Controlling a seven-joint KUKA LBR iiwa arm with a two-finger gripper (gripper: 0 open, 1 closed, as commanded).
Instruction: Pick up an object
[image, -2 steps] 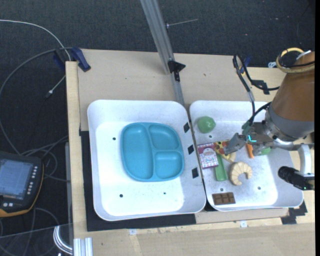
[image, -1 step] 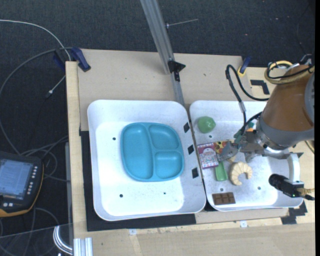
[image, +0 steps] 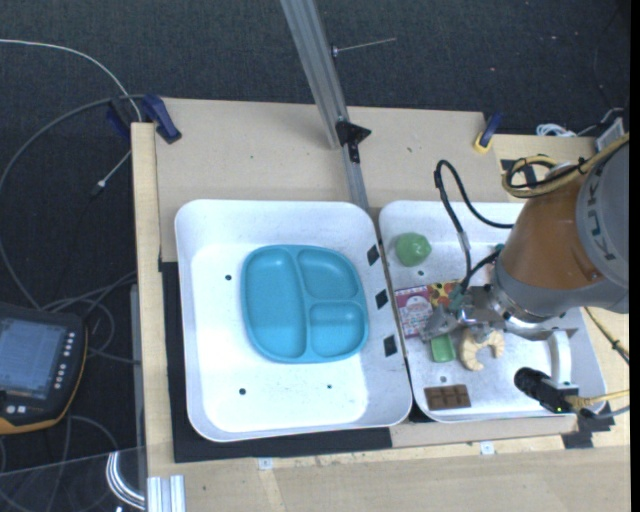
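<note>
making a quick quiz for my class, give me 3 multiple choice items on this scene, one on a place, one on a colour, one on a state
1. Where does the divided tray lie?
A. in the left bin
B. in the right bin
C. on the floor

2. What colour is the ball at the far end of the right bin?
A. red
B. green
C. black

3. How does the tray lie?
A. flipped face down
B. standing on its edge
C. flat, compartments facing up

Answers:
1. A, the tray sits in the middle of the left bin.
2. B, the ball is plainly green against the white bin.
3. C, its three compartments are open to the camera.

The claw is low over the clutter in the right bin, near a brown bar.
</note>
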